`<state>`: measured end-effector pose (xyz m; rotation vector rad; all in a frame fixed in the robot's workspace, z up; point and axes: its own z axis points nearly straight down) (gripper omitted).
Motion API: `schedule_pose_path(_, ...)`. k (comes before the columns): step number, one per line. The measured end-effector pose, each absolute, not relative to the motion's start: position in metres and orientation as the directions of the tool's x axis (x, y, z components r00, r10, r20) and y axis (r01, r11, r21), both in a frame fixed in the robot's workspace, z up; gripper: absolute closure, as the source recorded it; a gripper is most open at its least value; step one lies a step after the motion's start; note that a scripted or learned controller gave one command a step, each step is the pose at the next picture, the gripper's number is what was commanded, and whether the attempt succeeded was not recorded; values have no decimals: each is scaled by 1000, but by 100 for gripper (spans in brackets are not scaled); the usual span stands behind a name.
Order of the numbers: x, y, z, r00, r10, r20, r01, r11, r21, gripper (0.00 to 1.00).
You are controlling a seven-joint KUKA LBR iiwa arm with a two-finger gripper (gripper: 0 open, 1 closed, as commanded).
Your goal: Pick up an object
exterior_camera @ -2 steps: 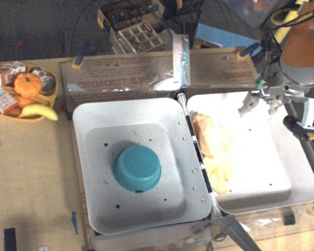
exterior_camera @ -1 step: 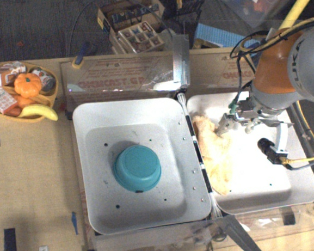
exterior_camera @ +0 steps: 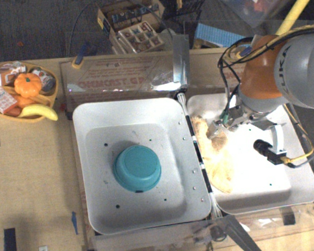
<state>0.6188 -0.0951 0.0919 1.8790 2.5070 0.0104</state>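
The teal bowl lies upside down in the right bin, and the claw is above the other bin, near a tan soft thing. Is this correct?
Not quite. The teal bowl lies upside down in the left bin, not the right one. The claw is above the right bin, near the tan soft thing. The camera view shows this.

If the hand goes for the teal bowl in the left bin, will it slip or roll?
The teal bowl sits upside down on its rim, so it probably won't roll. Its smooth domed surface likely lets fingers slide off. It looks like light plastic and may skid across the left bin.
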Motion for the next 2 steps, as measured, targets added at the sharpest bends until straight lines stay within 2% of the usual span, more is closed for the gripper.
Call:
schedule_pose_path(1, 621, -96, 103, -275, 961, -2, 961, 275, 18, 100)
schedule_pose_path(2, 621, -97, 103, -275, 961, -3, 961, 275, 18, 0)
